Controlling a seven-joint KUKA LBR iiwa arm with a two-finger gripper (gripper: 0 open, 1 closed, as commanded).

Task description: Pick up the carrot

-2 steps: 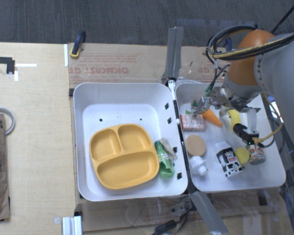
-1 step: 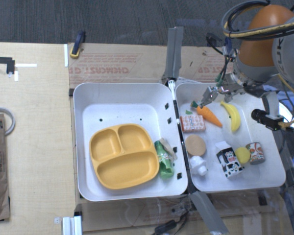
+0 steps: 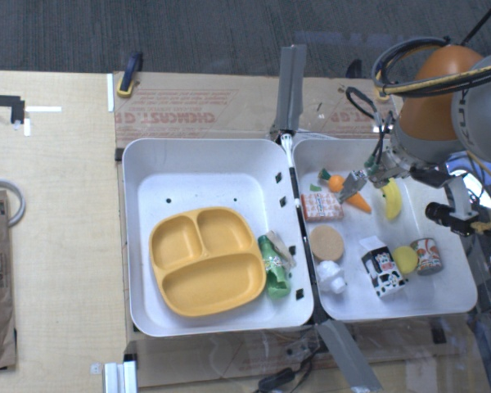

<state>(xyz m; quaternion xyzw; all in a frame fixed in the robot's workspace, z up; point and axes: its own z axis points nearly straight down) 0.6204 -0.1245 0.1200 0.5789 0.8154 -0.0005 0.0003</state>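
Now the grey two-finger gripper [image 3: 362, 180] hovers touching the small orange plastic carrot [image 3: 353, 196]; grip unclear; next, it must close and lift.

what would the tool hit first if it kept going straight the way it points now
Most likely the carrot: the tool points down and left at it in the right bin, tip right by the orange body. How much gap is left in depth is unclear from this view.
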